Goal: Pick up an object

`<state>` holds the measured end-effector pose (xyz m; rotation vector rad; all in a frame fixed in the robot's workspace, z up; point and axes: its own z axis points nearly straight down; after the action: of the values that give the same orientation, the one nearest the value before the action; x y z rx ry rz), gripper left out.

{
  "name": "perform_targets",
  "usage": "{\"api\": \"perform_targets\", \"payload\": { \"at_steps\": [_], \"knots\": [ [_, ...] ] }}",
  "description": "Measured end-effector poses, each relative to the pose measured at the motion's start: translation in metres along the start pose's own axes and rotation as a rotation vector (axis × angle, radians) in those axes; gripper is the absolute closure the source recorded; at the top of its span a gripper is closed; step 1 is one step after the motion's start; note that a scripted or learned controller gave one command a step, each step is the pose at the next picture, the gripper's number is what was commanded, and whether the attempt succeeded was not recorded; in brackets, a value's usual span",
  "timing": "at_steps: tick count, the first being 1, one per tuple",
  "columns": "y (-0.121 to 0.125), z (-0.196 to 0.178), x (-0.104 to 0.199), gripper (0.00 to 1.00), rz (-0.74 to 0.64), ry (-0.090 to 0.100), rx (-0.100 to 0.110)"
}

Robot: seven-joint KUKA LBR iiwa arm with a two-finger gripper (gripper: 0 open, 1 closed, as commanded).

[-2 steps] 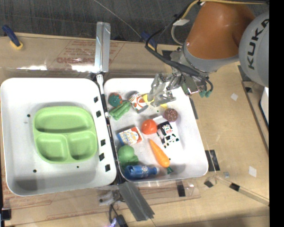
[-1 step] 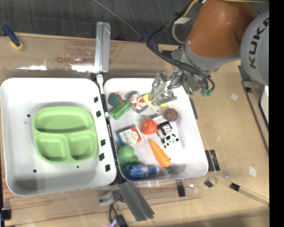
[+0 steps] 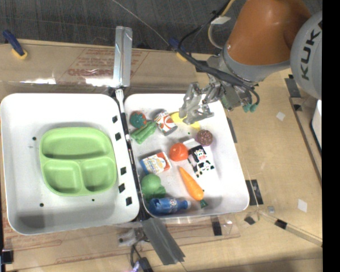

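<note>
My gripper [image 3: 195, 110] hangs over the far part of the right bin [image 3: 232, 169] with its fingers apart and nothing between them. A yellow object [image 3: 177, 118] lies just under and left of the fingertips, next to a small red-and-white carton [image 3: 166, 122]. Closer in lie a maroon ball [image 3: 204, 136], a red tomato [image 3: 179, 151], a black-and-white cow-print carton [image 3: 201, 161], an orange carrot [image 3: 191, 183], an orange-and-white carton [image 3: 155, 163], a green ball [image 3: 151, 184] and a blue bottle [image 3: 167, 205]. A teal-and-red ball [image 3: 137, 119] and a green piece [image 3: 144, 132] sit by the left wall.
The left bin [image 3: 17, 129] holds a green divided tray [image 3: 77, 160]. A metal bar [image 3: 122, 55] stands upright behind the seam between the bins. The arm's orange band [image 3: 260, 21] and cables loom over the bench's far right.
</note>
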<state>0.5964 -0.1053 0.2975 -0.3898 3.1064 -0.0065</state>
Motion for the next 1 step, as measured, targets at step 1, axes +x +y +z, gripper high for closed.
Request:
{"api": "perform_targets", "payload": {
  "at_steps": [1],
  "knots": [
    [0.0002, -0.0109, -0.0014, 1.00, -0.002, -0.004, 0.002]
  ]
}}
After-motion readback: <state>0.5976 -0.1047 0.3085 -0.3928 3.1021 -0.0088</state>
